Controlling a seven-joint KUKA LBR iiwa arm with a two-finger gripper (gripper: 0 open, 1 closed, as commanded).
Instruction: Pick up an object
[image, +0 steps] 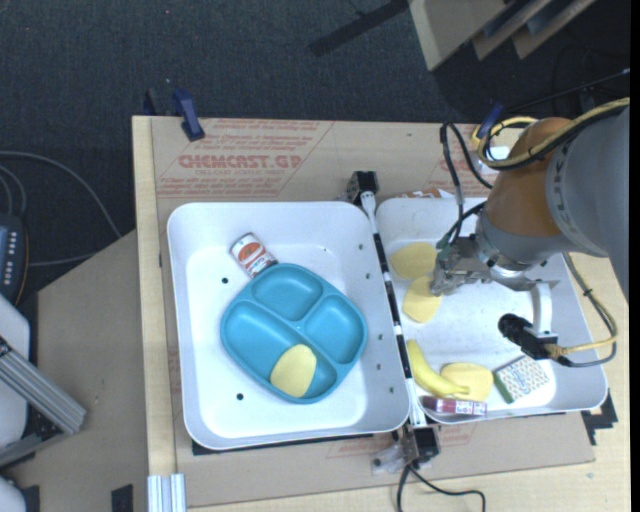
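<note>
My gripper (443, 279) hangs low in the right bin (570, 400), near its left side. It is between two pale yellow round pieces, one (410, 260) just behind it and one (422, 304) just in front, touching or nearly touching the front one. Further forward lie a banana (424, 371), a yellow lemon-like fruit (468, 378), a checkered packet (522, 378) and a small red-and-white tube (455, 406). The wrist hides how the jaws stand.
The left bin (195, 400) holds a blue divided plate (300, 315) with a yellow piece (293, 370) in its front compartment. A small red-and-white can (252, 254) lies behind the plate. A raised rim (385, 290) divides the two bins.
</note>
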